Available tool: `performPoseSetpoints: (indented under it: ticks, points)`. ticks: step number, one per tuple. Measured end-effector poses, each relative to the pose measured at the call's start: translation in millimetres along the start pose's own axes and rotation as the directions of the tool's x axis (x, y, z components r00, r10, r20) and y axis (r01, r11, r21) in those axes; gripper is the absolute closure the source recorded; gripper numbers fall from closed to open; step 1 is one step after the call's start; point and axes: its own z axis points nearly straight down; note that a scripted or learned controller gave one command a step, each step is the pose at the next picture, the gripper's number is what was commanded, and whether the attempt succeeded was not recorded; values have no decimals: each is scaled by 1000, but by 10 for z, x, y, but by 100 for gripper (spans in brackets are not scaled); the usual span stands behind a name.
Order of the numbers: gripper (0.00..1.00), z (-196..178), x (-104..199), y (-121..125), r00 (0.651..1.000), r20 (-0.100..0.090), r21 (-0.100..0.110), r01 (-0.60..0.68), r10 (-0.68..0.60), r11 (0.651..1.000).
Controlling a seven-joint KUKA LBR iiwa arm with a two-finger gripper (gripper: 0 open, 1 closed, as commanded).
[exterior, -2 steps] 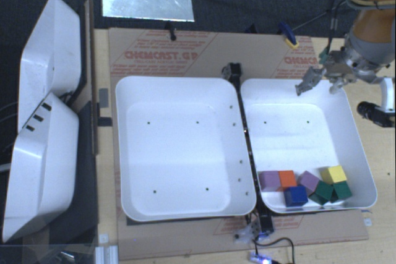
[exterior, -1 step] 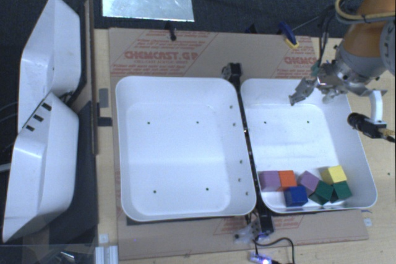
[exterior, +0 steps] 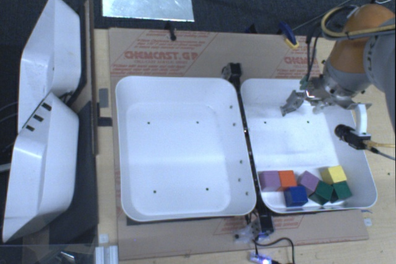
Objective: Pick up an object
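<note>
A: Quick rundown, L to R. Two spare white moulded plastic tubs (exterior: 46, 114) lie stacked on their sides off the left edge of the surface. Then the left shallow white plastic bin (exterior: 133, 96), just bare floor w/ a few small dots. Then the right shallow white plastic bin (exterior: 260, 93), touching it along the middle seam.

B: And the objects?

A: All in the right bin, bunched along its near edge. Count, L to R: one pale purple block (exterior: 270, 180), one orange cube (exterior: 287, 178), one dark blue cube (exterior: 296, 195), one lilac block (exterior: 309, 181), two dark green blocks (exterior: 329, 192) side by side (count approx., they overlap), one yellow cube (exterior: 336, 174). So seven-ish, one of each colour bar the green pair.

B: The arm?

A: One grey arm w/ orange band, one gripper (exterior: 303, 100). It hangs over the far end of the right bin, well apart from the blocks. The fingers look spread and there's nothing between them.

B: So which step?

A: Approach, judging by that. No pick made yet. The next move prob. calls for travel toward the near edge, then a descent on one block. The pile is tight, so an outer piece like the pale purple block or yellow cube looks the easier target; the bin wall close by could foul a finger.
</note>
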Motion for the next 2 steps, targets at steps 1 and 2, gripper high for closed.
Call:
performPoseSetpoints:
  ticks: [1, 2]
  points:
    - [0, 418, 3, -1, 1000, 0, -3, 0, 0, 1000]
    - [100, 288, 0, 11, 1000, 1, -7, 0, 0, 1000]
